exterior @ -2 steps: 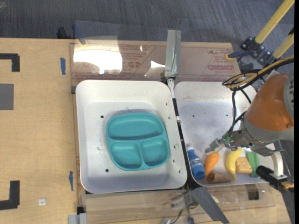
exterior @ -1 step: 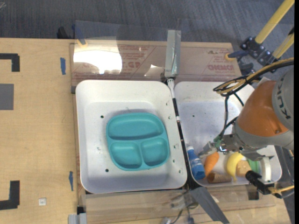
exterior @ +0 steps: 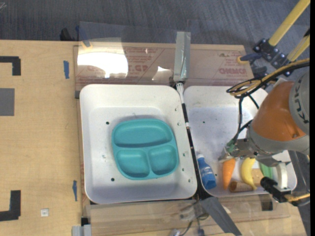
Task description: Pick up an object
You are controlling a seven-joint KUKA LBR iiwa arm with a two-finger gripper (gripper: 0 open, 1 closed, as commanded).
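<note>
My gripper point(exterior: 236, 151) hangs low over the front right part of the right bin point(exterior: 206, 107), under the grey wrist and orange band. Directly below and in front of it lie an orange carrot point(exterior: 228, 173) and a yellow banana point(exterior: 247, 173), close together. A green item point(exterior: 266, 172) shows partly behind the banana, half hidden by the arm. A small brown piece point(exterior: 234, 186) sits at the carrot's front end. A blue bottle with a white cap point(exterior: 206, 173) lies along the bin's left wall. I see nothing held in the gripper.
The left bin point(exterior: 93, 97) holds a teal divided plate point(exterior: 144, 148) in its middle. A ridge point(exterior: 186, 127) divides the two bins. Bare floor fills the back half of the right bin. Yellow cables run at the top right.
</note>
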